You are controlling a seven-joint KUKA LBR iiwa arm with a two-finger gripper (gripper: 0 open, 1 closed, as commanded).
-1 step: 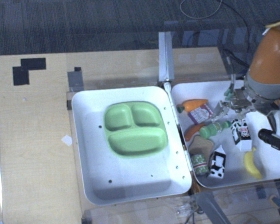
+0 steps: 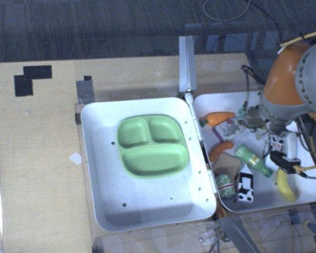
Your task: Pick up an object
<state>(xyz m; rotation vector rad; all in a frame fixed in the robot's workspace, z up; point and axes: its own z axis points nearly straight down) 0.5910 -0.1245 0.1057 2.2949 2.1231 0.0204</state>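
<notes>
The tool (image 2: 256,122) hangs over the crowded right white bin (image 2: 311,189), near an orange carrot (image 2: 221,117) and a green plastic bottle (image 2: 254,161). I cannot tell if it is open or holding anything.

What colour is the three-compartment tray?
Pale green; the three-compartment tray shows best in the camera view, looking down on it.

Grey arm (image 2: 315,74) with a rounded orange band (image 2: 282,78).
</notes>
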